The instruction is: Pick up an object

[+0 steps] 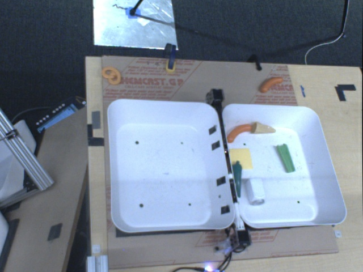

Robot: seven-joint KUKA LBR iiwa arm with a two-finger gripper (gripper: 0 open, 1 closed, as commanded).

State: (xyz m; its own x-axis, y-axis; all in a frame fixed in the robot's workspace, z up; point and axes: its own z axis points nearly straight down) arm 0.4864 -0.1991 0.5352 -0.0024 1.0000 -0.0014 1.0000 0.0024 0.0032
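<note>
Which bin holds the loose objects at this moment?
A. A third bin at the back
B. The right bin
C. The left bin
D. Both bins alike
B. The right bin holds the orange curved piece, the yellow square, the green block and the white cylinder, all lying toward its left side, while the left bin shows just its white floor.

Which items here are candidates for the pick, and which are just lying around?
Candidates, in the right bin:
orange curved piece
tan wedge
yellow square
green block
dark green tool
white cylinder

Lying about, on the board outside the bins:
orange ring
orange sausage shape
</note>
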